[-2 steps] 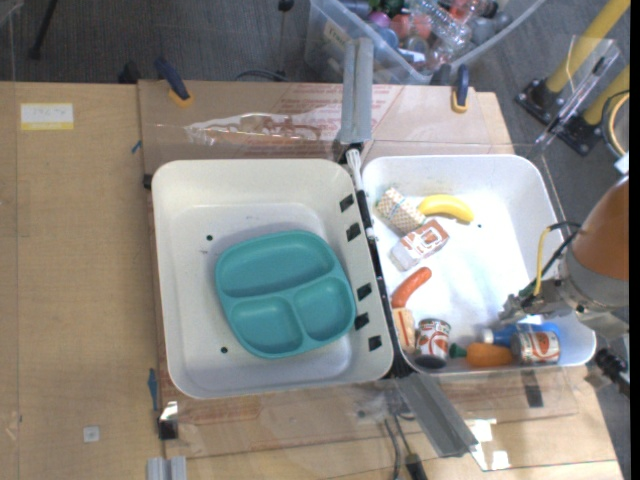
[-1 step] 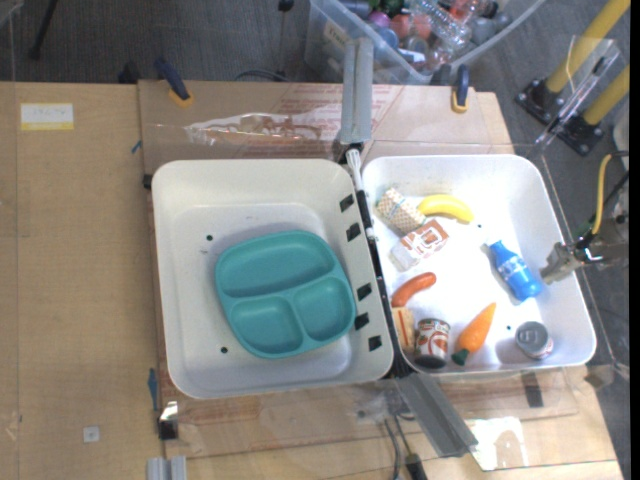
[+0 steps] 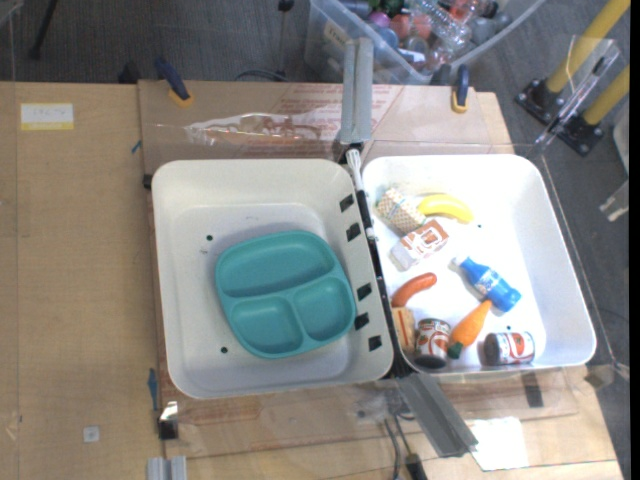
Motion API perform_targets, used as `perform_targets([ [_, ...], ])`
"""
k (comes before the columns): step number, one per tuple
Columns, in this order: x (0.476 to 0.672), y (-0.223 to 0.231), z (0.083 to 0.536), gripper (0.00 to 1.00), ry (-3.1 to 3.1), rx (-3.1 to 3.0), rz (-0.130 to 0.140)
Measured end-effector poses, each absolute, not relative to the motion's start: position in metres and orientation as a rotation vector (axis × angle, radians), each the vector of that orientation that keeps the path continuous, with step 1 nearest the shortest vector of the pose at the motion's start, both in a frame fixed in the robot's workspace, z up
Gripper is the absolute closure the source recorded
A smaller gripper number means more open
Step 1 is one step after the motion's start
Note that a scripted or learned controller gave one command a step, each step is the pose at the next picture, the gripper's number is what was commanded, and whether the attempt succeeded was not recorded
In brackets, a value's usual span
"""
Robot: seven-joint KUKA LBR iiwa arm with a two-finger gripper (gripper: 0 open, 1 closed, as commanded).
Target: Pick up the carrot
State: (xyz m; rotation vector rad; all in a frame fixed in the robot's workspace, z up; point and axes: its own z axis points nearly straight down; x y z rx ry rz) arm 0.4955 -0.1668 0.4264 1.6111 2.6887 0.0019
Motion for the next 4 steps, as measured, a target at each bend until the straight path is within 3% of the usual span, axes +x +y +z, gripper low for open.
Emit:
perform_targets([
  [1, 0.480, -0.046, 0.328, 1.00, 2.821, 1.377, 0.002],
  [2, 0.490, -0.070, 0.437, 1.00, 2.980, 0.968, 0.002],
  [3, 0.514, -0.084, 0.219, 1.00, 3.002, 0.916, 0.002],
  [4, 0.480, 0.046, 0.280, 1.00, 3.033, 0.803, 0.003],
])
